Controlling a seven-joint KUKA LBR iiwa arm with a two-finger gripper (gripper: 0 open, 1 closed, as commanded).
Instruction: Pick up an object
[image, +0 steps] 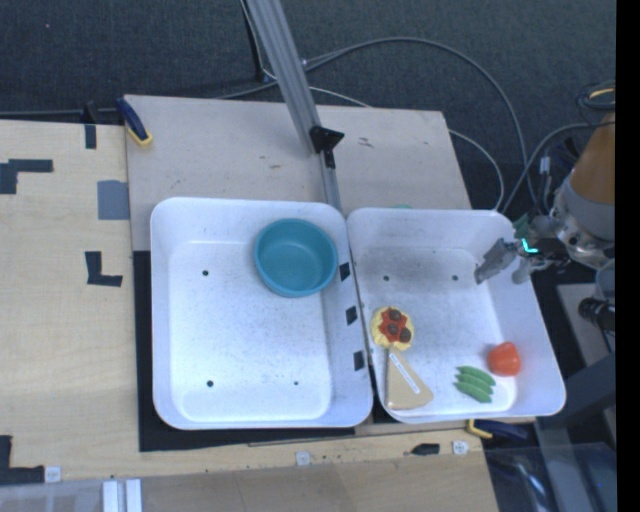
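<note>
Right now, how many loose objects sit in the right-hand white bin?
3: a yellow pizza-slice toy by the left wall, a green pea-pod toy near the front edge, and a small red-orange round toy at the right wall.

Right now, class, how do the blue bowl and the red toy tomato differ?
The blue bowl is far larger than the red tomato. The bowl is open and hollow; the tomato is a solid rounded lump. The bowl sits in the left bin, the tomato in the right bin. Both look round.
</note>
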